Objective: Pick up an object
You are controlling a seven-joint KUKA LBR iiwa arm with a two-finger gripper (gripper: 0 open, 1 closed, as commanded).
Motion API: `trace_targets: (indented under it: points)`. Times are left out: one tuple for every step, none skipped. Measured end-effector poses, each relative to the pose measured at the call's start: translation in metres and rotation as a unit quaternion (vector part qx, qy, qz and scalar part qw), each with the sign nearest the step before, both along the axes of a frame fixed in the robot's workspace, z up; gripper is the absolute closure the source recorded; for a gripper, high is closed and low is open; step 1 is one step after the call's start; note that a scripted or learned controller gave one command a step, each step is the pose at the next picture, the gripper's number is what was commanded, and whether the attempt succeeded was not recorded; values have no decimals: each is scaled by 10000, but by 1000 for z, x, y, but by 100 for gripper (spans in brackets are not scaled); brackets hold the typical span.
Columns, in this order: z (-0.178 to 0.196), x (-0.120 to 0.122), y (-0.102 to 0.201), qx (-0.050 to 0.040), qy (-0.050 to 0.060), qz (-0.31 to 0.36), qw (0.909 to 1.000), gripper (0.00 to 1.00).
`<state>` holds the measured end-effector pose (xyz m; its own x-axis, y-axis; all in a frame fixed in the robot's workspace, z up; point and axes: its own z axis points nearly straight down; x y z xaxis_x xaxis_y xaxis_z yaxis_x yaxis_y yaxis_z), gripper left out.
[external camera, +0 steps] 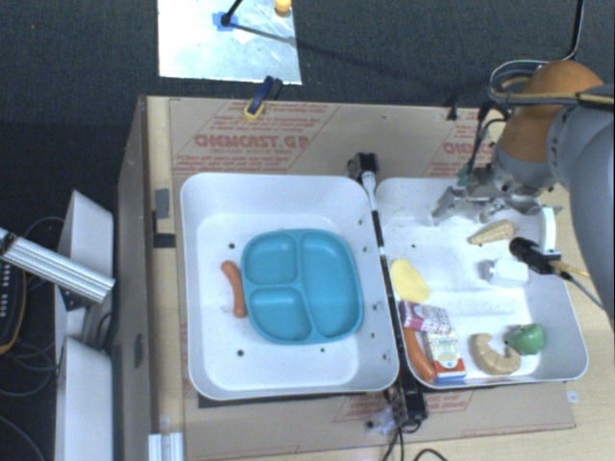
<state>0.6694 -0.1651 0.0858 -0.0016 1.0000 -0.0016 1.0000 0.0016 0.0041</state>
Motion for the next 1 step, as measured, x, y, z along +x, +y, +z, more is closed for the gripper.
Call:
trace_targets:
  points:
    - [12,1,0,-6,-19,12,10000,100]
